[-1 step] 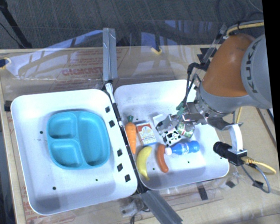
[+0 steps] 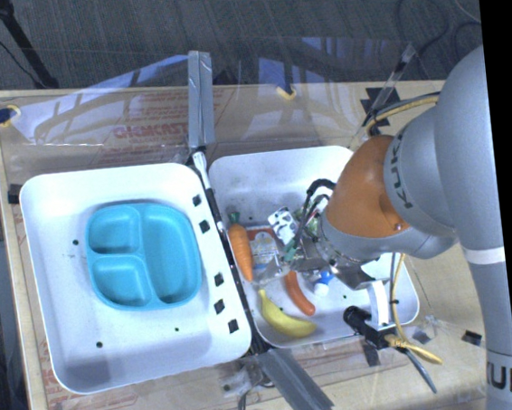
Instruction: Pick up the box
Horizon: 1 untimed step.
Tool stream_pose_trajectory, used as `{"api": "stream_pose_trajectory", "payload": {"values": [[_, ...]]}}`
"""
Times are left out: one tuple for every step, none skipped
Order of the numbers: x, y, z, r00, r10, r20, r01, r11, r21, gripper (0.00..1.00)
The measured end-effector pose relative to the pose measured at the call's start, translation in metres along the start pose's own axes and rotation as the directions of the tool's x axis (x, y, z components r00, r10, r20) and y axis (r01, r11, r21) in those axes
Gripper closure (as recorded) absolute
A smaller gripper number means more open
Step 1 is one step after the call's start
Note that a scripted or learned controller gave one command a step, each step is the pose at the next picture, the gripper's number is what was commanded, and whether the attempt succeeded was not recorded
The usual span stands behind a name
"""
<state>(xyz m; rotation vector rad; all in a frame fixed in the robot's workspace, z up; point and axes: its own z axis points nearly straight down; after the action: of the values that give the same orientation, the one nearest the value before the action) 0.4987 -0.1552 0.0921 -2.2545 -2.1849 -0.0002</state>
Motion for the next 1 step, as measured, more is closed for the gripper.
{"api": "stream_pose_trajectory", "payload": {"values": [[-0.0004,0.0011,-0.0101,1.000,-0.005,0.001,0.005,1.000,-0.001,1.00]]}}
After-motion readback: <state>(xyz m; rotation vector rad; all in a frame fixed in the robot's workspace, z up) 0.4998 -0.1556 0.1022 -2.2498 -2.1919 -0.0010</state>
